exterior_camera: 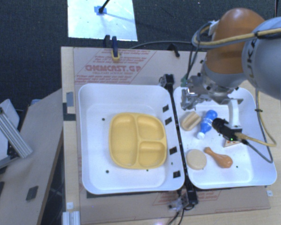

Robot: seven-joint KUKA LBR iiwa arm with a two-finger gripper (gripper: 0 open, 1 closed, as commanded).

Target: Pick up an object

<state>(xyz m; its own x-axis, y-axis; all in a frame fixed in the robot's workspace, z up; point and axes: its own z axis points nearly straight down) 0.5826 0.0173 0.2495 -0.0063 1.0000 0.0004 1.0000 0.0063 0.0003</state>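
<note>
Hovering low in the right bin (260, 172), the hand (191, 100) sits just above the tan bread roll (190, 121), presumably lining up a grab, whether released or clenched I cannot tell, blue bottle (206, 123) just beside

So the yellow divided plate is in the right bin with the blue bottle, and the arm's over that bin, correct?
Not quite. The camera view shows the yellow plate alone in the left bin; the blue bottle lies in the right bin, with the arm over that bin.
</note>
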